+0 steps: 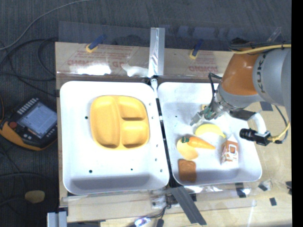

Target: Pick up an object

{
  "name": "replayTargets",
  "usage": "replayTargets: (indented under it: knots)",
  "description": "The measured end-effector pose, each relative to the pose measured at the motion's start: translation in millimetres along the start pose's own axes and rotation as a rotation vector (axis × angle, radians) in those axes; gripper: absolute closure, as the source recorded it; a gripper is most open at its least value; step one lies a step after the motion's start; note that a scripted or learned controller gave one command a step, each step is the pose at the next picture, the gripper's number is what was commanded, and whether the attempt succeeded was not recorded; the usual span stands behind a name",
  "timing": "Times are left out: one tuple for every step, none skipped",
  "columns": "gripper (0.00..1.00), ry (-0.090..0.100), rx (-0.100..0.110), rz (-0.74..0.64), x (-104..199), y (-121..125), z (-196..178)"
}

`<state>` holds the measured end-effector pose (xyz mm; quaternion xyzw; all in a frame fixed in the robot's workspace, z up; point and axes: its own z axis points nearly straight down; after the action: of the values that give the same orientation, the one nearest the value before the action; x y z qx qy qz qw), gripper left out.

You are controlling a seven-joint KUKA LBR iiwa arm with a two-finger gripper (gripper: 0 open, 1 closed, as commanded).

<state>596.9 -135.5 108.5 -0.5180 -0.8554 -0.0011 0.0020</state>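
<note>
now the arm (pixel 246 77) reaches in over the right bin (pixel 176 103), its orange band above the bin's far right corner. the gripper (pixel 204 115) hangs low near the middle of that bin, just beyond the yellow disc (pixel 211 129) and apparently almost touching its far edge. i cannot tell how the gripper stands, wide or narrow; nothing shows as held.

taking the right bin as the landmark: the yellow disc lies a little right of its centre. just nearer the front from the disc lies a carrot (pixel 200 143), orange with a green tip pointing toward the left bin, resting across a second yellow piece (pixel 185 149). a brown block (pixel 187 170) sits at the bin's front wall, just in front of that piece. a small carton (pixel 229 152), white and orange, stands toward the bin's front right, beside the carrot's thick end.

to the left of the right bin, touching it along the shared wall, is the left bin (pixel 75 141), which holds a yellow tray (pixel 118 121) with three compartments. further left of both bins, on the floor, lies a pendant (pixel 29 123).
</note>
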Motion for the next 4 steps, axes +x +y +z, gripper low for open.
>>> replayTargets:
  knots:
    - [0.00, 0.000, 0.000, 0.000, 0, 0, 0]
    - [0.00, -0.008, -0.014, 0.105, -1, -18, 19]
    - [0.00, -0.014, -0.018, 0.236, 36, -52, 18]
    - [0.00, -0.018, -0.020, 0.353, 73, -81, 18]
